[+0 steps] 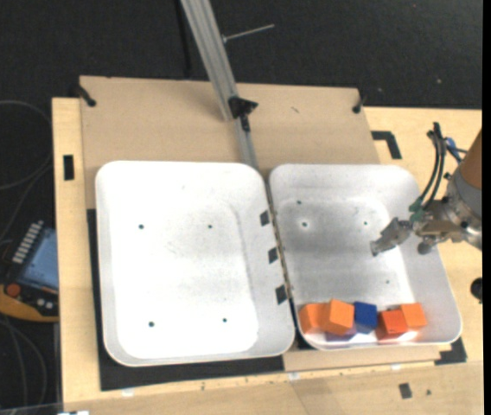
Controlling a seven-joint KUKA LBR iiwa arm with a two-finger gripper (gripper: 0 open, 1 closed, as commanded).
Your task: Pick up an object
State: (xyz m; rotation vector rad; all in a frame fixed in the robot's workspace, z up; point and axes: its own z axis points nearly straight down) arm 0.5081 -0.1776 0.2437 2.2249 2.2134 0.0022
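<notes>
Right bin (341,206): blocks (362,316) below hand (405,236)

Orange blocks (330,316) and one blue block (365,315) lie in a row, below the tool (401,235), well apart from it.

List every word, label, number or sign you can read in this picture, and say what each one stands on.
None can be read.
The handheld device on the floor at left has a lit screen and a row of keys, but anything on them is too small and blurred to read.
</notes>
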